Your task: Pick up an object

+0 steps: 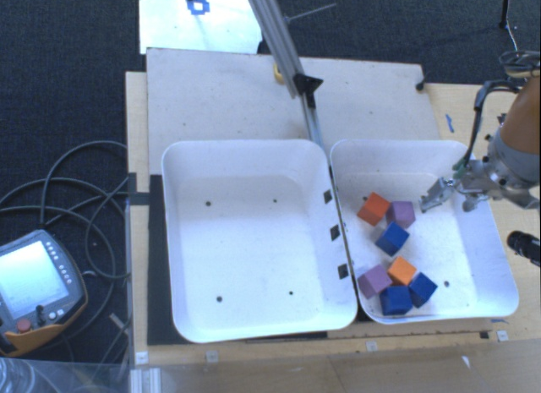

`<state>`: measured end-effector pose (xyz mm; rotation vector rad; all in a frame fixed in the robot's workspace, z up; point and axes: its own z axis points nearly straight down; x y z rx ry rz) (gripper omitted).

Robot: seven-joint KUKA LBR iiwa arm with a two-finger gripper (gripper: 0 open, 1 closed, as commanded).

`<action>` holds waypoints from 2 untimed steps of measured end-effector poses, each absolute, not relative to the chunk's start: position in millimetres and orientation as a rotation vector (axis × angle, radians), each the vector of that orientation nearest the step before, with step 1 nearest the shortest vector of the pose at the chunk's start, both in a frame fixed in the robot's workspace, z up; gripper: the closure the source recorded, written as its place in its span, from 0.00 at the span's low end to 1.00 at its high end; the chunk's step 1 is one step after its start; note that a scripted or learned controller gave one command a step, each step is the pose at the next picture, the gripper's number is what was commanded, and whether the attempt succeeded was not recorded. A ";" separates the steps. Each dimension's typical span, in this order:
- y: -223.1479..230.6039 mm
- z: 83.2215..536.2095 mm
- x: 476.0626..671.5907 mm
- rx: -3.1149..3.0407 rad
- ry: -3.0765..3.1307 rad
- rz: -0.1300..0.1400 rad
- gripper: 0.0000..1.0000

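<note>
Blocks (391,256) clustered in right bin (486,298), left bin (182,214) bare, jaws' (450,194) state unclear.

Smooth, glossy white plastic bins (254,171) — matt, foam-like coloured blocks (392,238) — on a pale wooden bench (220,87).

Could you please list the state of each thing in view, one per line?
End effector: above the right bin, holding nothing visible.
Right bin: holds seven blocks.
Upper cluster: orange block, purple block, blue block, touching.
Lower cluster: purple block, orange block, blue block, blue block, bunched near the front wall.
Left bin: upright, beside the right bin.
</note>
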<state>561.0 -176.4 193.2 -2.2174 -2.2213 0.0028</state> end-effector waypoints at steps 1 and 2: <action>-183.2 144.5 553.8 -2.219 -2.222 0.002 0.00; -183.6 93.9 554.6 -2.220 -2.225 -0.001 0.00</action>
